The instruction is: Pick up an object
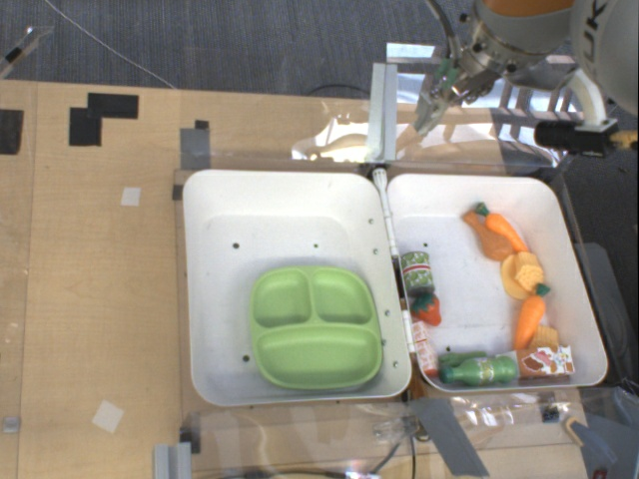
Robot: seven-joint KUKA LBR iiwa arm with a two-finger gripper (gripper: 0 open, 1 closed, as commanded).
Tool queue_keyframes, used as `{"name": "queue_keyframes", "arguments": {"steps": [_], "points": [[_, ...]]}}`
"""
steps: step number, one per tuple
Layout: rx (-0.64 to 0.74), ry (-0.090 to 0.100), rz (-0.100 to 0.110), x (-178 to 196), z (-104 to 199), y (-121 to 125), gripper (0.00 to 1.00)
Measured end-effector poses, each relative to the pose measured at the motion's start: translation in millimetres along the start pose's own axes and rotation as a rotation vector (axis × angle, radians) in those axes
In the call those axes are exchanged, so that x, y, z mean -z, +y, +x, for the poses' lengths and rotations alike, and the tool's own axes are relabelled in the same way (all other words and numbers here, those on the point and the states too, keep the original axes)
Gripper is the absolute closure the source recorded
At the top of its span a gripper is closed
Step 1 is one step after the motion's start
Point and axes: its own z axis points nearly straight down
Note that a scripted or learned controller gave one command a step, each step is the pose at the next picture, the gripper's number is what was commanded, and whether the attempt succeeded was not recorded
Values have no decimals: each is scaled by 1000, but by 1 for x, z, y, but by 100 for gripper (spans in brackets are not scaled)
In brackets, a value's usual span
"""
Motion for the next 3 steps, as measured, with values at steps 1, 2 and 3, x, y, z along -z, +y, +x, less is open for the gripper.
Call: {"name": "queue_keyframes", "arguments": {"steps": [1,2,3], "points": [[-185,-4,-7,132,-5,1,100],[-310,5,15,-44,39,-21,100],[-87,-1,1,-25,-38,-19,100]]}}
